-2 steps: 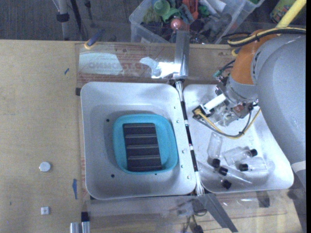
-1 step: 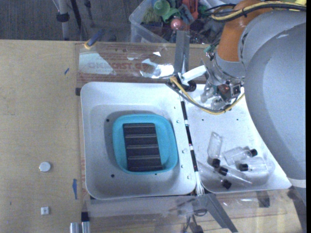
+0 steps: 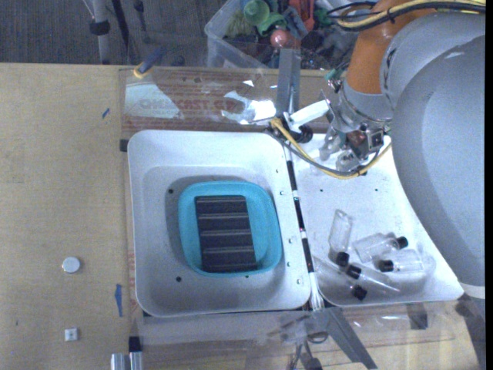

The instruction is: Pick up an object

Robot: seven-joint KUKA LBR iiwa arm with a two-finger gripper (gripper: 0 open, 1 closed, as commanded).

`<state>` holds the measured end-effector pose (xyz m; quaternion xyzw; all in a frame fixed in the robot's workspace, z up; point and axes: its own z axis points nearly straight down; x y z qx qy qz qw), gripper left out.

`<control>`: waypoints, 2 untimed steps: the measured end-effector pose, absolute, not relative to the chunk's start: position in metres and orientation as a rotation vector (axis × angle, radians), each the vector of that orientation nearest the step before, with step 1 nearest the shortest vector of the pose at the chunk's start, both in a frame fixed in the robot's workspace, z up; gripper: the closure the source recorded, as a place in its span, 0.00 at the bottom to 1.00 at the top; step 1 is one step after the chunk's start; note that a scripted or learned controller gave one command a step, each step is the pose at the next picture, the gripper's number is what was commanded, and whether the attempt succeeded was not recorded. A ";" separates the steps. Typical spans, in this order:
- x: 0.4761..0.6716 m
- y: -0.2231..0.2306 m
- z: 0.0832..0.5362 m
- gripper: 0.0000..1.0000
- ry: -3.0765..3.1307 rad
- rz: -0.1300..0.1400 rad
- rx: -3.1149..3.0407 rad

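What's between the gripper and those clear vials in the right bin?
In the camera view, only bare white bin floor lies between the gripper and the clear vials; nothing stands in that stretch.

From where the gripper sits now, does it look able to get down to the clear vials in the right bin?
Probably yes. The gripper sits over the far end of the right bin, and the clear vials lie loose near its front edge with bare bin floor between. Nothing stands over them, though they lie close together.

Tan tabletop (image 3: 54,168), grey carpet floor (image 3: 46,14) beyond its far edge, clear bin of toys (image 3: 269,14) there (cluttered).
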<state>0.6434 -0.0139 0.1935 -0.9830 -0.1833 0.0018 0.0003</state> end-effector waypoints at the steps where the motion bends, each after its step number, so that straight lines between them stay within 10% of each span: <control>1: 0.644 -0.014 0.203 1.00 -0.579 0.007 -3.087; 2: 0.644 -0.014 0.212 1.00 -0.581 0.008 -3.086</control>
